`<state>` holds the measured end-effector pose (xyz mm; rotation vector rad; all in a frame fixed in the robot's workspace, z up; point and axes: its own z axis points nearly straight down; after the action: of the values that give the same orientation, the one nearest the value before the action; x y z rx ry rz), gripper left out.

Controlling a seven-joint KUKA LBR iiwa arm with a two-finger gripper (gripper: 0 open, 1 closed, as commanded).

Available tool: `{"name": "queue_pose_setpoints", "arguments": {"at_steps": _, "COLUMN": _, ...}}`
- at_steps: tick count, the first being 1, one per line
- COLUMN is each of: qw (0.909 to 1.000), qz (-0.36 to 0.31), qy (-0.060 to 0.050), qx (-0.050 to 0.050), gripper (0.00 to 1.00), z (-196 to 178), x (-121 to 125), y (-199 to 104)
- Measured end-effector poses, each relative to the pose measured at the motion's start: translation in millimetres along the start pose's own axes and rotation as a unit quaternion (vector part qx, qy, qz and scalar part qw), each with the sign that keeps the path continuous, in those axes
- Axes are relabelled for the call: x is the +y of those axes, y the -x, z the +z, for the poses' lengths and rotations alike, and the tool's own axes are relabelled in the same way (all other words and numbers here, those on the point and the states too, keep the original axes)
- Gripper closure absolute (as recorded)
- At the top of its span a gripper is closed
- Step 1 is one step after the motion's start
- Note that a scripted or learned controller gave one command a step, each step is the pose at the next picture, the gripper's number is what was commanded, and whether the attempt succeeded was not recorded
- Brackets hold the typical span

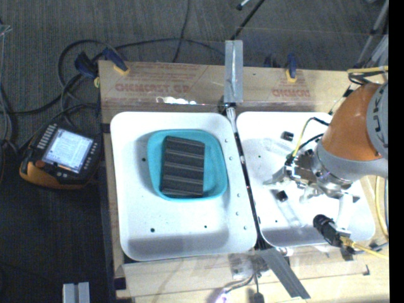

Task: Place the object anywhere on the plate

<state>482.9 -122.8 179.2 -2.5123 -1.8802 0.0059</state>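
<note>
Layout: two shallow white bins sit side by side on the counter [189,84], the left bin [177,229] and the right bin [268,223] meeting along a central rim.

Left bin: a teal plate [216,166] with rounded corners lies on the floor of this bin, toward its rear half. A dark grey ribbed block [183,166], rectangular with parallel ridges across its top face, rests flat on the plate. The block lies wholly within the plate outline, with teal margin visible on all four sides. Nothing touches the block.

Right bin: the arm [353,128], grey with an orange band, reaches in from the right edge of the view. The pincer [293,185] is positioned low over the middle of the right bin, well apart from the plate and the block. Its state, released or clenched, cannot be determined from this angle, and no item is seen grasped in it. Two small black pieces lie on the bin floor: one [287,135] near the rear, one [281,196] just beside the pincer.

Surroundings: a handheld control unit [63,151] with a lit screen lies on the dark floor to the left of the counter. Clamps [114,60] grip the rear edge of the counter. Dark cables [38,106] run across the floor.
</note>
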Motion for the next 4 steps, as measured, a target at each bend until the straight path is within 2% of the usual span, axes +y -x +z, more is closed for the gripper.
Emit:
{"name": "queue_pose_setpoints", "arguments": {"at_steps": 1, "qw": 0.9976, "qz": -0.070, "qy": 0.002, "qx": -0.001, "gripper": 0.00, "z": -41, "x": 20, "y": 65}}
{"name": "queue_pose_setpoints", "arguments": {"at_steps": 2, "qw": 0.9933, "qz": -0.116, "qy": 0.003, "qx": -0.001, "gripper": 0.00, "z": -97, "x": 73, "y": 59}}
{"name": "queue_pose_setpoints", "arguments": {"at_steps": 3, "qw": 0.9996, "qz": -0.029, "qy": 0.001, "qx": -0.001, "gripper": 0.00, "z": -40, "x": 28, "y": 95}}
{"name": "queue_pose_setpoints", "arguments": {"at_steps": 4, "qw": 1.0000, "qz": 0.000, "qy": 0.001, "qx": 0.000, "gripper": 0.00, "z": 19, "x": 13, "y": 41}}
